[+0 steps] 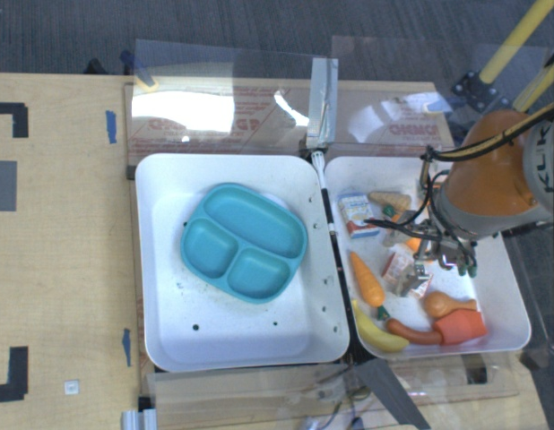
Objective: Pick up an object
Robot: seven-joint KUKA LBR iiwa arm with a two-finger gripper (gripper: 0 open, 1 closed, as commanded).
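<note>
Objects for picking lie in the right bin (515, 325): a carrot (367, 279), a banana (377, 331), a red piece (460, 326) beside an orange pear shape (439, 305), a chili (413, 333), a small packet (406, 271), a blue-and-white box (356, 211) and a tan piece (390, 201). We note the tool (431, 251) low over the packet, near the bin's middle; we cannot tell how it stands. We see nothing gripped. The left bin (160, 240) holds a teal divided plate (245, 241). Both bins sit side by side on the bench (53, 267).
</note>
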